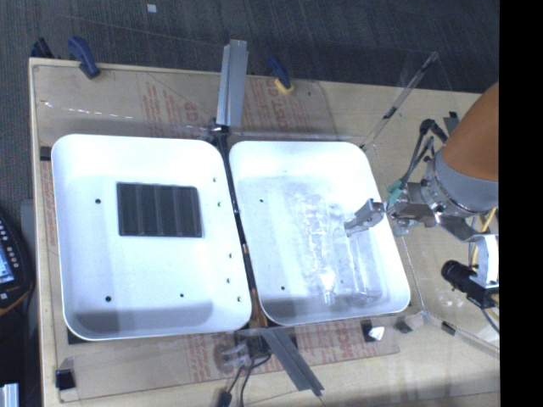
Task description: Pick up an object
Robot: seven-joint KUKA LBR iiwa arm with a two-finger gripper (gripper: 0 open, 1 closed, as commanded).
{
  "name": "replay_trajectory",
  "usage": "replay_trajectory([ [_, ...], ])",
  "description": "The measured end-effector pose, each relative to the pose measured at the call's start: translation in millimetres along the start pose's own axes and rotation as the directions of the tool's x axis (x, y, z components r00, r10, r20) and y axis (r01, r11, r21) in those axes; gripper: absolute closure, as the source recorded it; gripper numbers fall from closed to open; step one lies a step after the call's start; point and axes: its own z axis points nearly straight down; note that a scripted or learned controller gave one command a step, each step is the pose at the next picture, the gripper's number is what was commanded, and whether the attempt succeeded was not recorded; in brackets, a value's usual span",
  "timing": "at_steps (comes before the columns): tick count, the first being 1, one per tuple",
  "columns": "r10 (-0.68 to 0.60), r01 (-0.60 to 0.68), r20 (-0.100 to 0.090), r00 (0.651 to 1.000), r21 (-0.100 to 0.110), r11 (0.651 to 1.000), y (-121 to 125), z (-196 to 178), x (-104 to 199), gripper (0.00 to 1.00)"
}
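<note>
Fingers are hanging over the right shallow white bin above a clear crinkly plastic object, honestly can't tell whether they're spread.

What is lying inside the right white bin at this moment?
Inside the right bin lie clear, see-through plastic objects, perhaps bottles; how many is hard to tell. The gripper reaches over the bin's right side and covers a small part of them.

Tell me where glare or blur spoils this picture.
Camera view: both white bins are overexposed, the left bin washed out around its dark tray; the clear objects in the right bin almost vanish against the white; the gripper looks soft, so its fingers cannot be read.
</note>
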Motion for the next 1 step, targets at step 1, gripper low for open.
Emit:
replay_trajectory([
  [1,-0.212,0.212,0.002,0.977,-0.003,0.977,-2.8,-52.3,61.0,0.0],
])
